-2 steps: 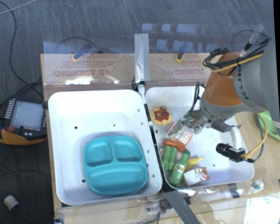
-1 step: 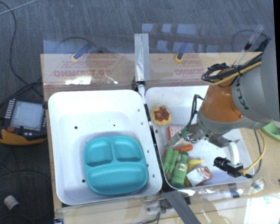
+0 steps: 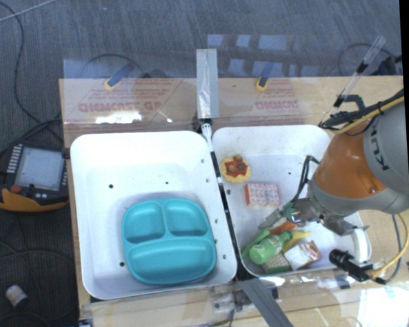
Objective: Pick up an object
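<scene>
end effector [image 3: 291,220] over green bottle [image 3: 267,249], grip state unclear; pizza toy [image 3: 235,169] apart.

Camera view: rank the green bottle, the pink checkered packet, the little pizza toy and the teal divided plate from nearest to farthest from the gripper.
Measured from the gripper:
1. Green bottle, just below-left, right bin.
2. Pink checkered packet, just above-left.
3. Pizza toy, near the divider, toward the bin's far end.
4. Teal divided plate, left bin.

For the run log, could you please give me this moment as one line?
arm: over right bin | gripper: low at item pile, grasp unclear | green bottle: in pile | left bin: teal divided plate
</scene>
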Tool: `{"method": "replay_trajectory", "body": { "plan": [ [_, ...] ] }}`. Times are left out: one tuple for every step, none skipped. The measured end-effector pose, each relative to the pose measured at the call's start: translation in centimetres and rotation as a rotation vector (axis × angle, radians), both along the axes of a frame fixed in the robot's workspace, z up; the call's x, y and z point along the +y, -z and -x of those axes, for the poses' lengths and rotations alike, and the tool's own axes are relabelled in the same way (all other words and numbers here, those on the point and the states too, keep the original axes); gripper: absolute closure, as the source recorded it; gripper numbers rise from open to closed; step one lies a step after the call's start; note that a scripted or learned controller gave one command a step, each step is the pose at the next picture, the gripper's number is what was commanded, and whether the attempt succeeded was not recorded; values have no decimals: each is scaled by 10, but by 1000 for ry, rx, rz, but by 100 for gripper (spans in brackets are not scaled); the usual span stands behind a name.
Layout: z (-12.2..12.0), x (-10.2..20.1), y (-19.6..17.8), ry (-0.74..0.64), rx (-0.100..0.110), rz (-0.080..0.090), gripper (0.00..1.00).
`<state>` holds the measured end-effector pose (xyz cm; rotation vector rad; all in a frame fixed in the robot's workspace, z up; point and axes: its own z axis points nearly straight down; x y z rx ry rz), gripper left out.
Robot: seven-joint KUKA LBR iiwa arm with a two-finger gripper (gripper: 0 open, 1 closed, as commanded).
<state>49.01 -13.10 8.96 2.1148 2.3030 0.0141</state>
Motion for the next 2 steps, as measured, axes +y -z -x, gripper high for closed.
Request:
{"method": "replay_trajectory", "body": {
  "plan": [
    [-1,2,-7,-1,5,-5,100],
    [-35,68,-154,43,24,-2,100]
  ]
}}
